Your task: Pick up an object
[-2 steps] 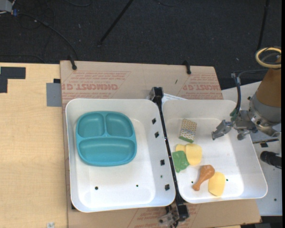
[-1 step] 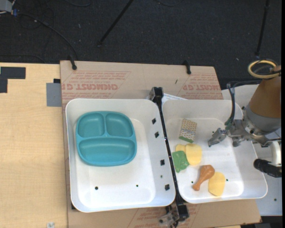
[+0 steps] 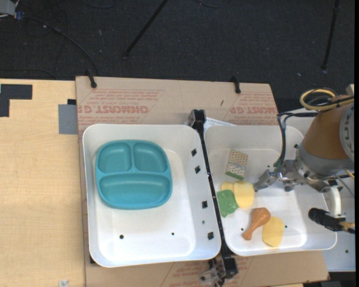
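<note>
The left white bin [image 3: 107, 244] holds a teal three-compartment plastic plate [image 3: 133, 174]. The right white bin [image 3: 290, 244] holds a patterned packet [image 3: 237, 164], green leaf [image 3: 227, 203], pale yellow block [image 3: 243, 194], orange drumstick [image 3: 256, 222] and yellow wedge [image 3: 273, 232]. The tool [image 3: 269, 179] hovers beside the block; whether it's apart or together, I cannot tell.

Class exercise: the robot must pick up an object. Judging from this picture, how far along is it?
Done: the arm has reached over the right bin. In hand: nothing seen held; the gripper sits beside the pale yellow block. Left: lifting something; the drumstick, green piece and patterned packet lie untouched.
</note>
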